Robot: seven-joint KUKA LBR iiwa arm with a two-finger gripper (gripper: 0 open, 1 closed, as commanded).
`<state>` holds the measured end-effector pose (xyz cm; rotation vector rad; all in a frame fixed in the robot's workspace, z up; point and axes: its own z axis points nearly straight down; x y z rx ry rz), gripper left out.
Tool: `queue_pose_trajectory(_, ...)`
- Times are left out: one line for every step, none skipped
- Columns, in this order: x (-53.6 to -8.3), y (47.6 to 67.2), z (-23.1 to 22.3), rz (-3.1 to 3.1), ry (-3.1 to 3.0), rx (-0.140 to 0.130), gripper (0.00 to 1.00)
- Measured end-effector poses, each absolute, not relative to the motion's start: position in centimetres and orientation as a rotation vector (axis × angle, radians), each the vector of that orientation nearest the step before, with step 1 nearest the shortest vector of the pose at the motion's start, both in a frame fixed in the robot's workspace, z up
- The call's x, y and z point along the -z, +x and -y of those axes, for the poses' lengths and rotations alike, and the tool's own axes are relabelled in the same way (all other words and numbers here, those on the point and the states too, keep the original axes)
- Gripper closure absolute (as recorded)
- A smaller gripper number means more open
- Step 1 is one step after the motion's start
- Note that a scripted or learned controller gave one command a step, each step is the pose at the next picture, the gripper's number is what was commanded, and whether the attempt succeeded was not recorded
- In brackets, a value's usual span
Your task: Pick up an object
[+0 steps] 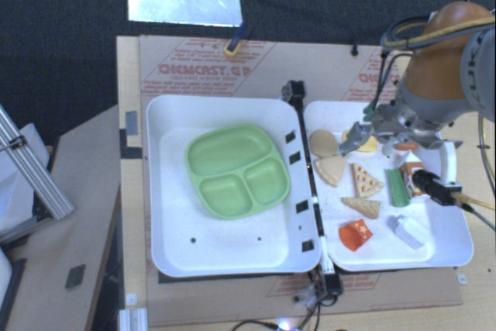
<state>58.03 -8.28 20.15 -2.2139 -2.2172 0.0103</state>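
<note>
While my arm (446, 62) reaches in from the right, my end effector (358, 136) hangs over the upper part of the right bin (453, 244), near the divider between the two bins. Whether it is released or clenched I cannot tell; nothing shows between its tips.

Room to move is tight in this bin. The items sit close together in its middle and upper half, and the divider with its black clips (304, 167) bounds it on the left. The lower right corner has more bare white floor. The left bin (167, 244) holds a green divided tray (236, 170) with wide bare margins around it, most of all along its lower edge.

Just beside my end effector lies a round tan piece (323, 142), with a yellow piece (368, 143) partly hidden under my wrist. Below them are a pale tan wedge (332, 170), a triangular pizza slice (366, 181) with red spots, and a tan crust-like piece (363, 206). A red piece (356, 235) sits near the bin's lower edge, apart from the others. A green block (398, 187) stands right of the pizza slice, and a small white bottle (408, 232) lies below it.
</note>
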Motion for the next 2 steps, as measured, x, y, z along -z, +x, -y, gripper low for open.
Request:
queue_pose_trajectory(-20.7,58.3,8.3,2.226,-2.218,0.002,0.00)
queue_pose_trajectory(-16.6,58.2,8.3,2.221,-2.219,-0.002,0.00)
